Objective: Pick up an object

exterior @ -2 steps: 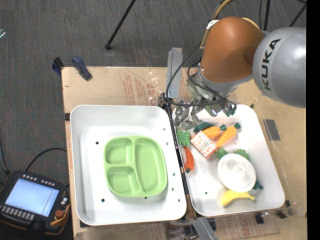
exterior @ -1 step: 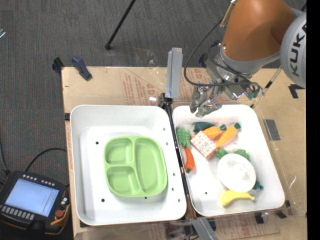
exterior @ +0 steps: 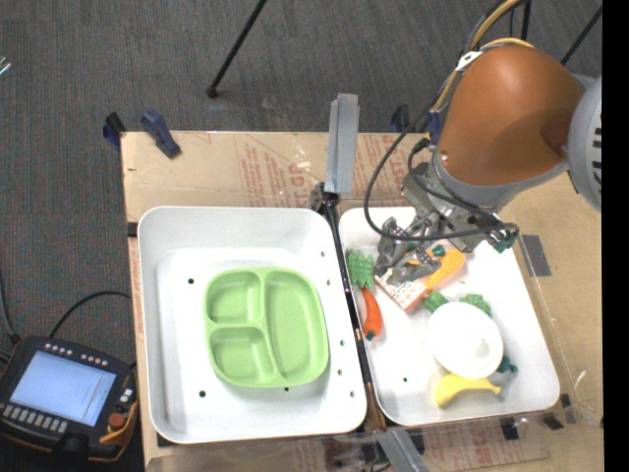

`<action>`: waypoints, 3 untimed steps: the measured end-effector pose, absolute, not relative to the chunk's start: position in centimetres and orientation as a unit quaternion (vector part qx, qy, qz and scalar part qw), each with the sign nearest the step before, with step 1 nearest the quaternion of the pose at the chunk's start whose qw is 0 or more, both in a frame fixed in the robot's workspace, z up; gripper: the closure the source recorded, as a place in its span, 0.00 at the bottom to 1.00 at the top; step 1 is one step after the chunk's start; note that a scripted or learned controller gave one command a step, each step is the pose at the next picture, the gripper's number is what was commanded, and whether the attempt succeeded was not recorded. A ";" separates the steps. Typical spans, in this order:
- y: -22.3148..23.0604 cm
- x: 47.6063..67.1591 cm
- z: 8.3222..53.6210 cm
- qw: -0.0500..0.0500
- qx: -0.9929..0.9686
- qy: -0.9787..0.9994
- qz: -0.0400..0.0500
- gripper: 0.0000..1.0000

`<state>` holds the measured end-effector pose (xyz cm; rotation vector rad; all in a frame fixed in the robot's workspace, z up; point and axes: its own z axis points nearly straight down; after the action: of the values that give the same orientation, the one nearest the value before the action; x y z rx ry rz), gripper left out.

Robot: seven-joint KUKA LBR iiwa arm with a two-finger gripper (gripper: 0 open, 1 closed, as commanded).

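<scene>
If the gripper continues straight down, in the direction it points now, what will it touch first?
Most likely the orange box lying directly under the gripper in the right bin. Depth is unclear from this slanted view.

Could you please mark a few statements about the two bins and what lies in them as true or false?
1. The green divided plate lies in the left bin. True.
2. The banana lies in the left bin. False: it lies in the right bin, near its front edge.
3. The gripper hangs over the right bin, above the orange box. True.
4. The carrot rests on the green plate. False: it lies in the right bin, by its left wall.
5. The white bowl sits between the orange box and the banana. True.
6. The handheld screen sits on the bench between the bins. False: it is off the bench, at the lower left.
</scene>
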<state>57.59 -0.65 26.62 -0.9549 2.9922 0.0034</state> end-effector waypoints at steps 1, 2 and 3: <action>-8.3 54.9 10.0 -0.006 -0.330 0.944 0.004 1.00; -8.4 55.4 10.6 0.000 -0.330 0.944 0.000 0.00; -9.0 57.6 8.9 0.002 -0.306 0.952 -0.001 0.00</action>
<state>57.62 -8.99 8.91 -0.9591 2.9877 -0.0039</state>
